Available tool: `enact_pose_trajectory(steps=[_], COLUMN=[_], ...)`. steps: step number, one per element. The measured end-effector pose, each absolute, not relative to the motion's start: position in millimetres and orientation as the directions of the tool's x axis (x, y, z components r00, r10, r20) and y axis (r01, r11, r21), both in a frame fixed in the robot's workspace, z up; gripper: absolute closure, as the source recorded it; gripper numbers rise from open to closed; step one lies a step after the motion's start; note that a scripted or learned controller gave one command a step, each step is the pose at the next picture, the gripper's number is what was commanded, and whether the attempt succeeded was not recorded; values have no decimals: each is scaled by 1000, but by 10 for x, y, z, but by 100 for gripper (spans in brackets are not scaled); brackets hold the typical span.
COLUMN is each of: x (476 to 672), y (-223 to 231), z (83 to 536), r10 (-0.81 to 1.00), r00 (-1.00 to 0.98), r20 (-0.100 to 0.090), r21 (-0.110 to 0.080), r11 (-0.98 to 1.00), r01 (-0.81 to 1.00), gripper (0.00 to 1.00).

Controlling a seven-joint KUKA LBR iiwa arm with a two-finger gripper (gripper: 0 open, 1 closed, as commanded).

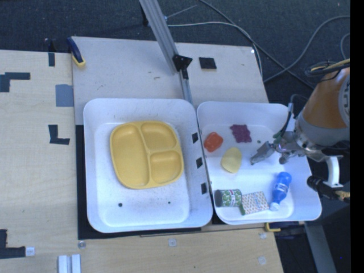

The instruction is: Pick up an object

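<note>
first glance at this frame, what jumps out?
The big yellow divided plate in the left bin grabs the eye first. Next, the right bin with its scatter of small items: an orange piece, a purple piece, a pale yellow piece and a blue bottle near the front. The gripper reaches in from the right, just right of the pale yellow piece.

A robotics lab: two white bins [91,169] sit on a taped plywood bench [34,152], with loose cables [227,21] trailing over dark carpet beyond the bench.
</note>
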State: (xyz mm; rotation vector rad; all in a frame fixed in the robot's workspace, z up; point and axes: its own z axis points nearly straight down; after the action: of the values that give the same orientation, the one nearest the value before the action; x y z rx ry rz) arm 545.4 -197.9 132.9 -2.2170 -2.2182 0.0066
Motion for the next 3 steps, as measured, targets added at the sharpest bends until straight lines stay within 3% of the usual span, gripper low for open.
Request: enact_pose_trajectory(steps=[1,2,3], x=[5462,5483,5401], y=[-1984,-1980,-2020], z=[843,987,1549], r10=[1000,1000,1000], r00=[0,-2,0], r20=[-3,-3,-1], r21=[2,7,2], r11=[0,2,0], r01=[1000,1000,1000], gripper=[0,100,100])
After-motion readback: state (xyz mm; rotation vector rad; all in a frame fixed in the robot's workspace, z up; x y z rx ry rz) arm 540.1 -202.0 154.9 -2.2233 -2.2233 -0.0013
